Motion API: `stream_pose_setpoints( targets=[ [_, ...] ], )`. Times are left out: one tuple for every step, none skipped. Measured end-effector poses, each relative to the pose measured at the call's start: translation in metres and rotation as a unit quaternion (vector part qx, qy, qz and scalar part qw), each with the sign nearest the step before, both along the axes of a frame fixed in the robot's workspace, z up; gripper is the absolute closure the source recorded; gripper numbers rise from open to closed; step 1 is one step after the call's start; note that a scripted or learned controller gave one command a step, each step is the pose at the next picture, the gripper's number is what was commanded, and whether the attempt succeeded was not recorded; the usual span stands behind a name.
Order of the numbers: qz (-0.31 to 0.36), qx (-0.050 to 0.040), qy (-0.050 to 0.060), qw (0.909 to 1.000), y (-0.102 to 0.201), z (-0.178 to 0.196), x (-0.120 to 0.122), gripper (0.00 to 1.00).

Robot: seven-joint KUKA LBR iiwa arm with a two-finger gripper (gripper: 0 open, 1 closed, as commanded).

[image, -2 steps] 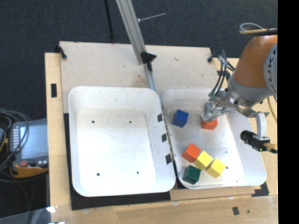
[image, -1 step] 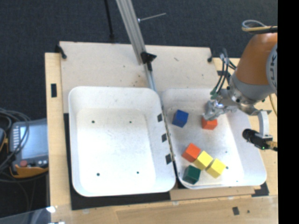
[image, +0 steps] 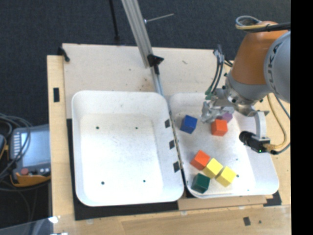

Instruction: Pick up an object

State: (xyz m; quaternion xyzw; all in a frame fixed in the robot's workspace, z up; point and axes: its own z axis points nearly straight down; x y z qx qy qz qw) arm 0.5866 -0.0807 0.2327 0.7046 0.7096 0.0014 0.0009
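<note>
- The gripper (image: 213, 112) hung low over the right bin (image: 259, 180), in its far part, just beside the red block (image: 219, 127).
- I could not tell how the fingers stood; that part was too small and dark against the wrist, and no block was seen between them.
- The red block lay on the bin floor, right of the blue block (image: 188, 124) and apart from it. A purple block (image: 227, 115) sat just behind the red one, half hidden under the gripper.
- I judged the red block to be the nearest target. It looked like a small solid cube, light and stiff, not fragile, with smooth painted faces that may slip a little.
- The best hold seemed to be on two opposite flat side faces, at mid height, not on the corners.
- Being a cube, it had no true long axis. It stood flat on one face, its edges turned slightly against the bin wall, so the fingers would need to turn to match.
- The purple block so near could hinder one finger on that side.
- Nearer than the red block lay an orange block (image: 200, 159), two yellow blocks (image: 213, 168) (image: 225, 176) and a green block (image: 200, 182), close together.
- The left bin (image: 78, 131) stood beside it on the counter (image: 98, 62).
</note>
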Motion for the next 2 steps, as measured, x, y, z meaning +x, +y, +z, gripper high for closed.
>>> stream_pose_setpoints(
  targets=[
    [0.000,0.0000,0.002,1.0000,0.051,-0.009,0.008,1.00],
    [0.000,0.0006,0.001,1.0000,0.102,0.003,0.017,1.00]
  ],
)
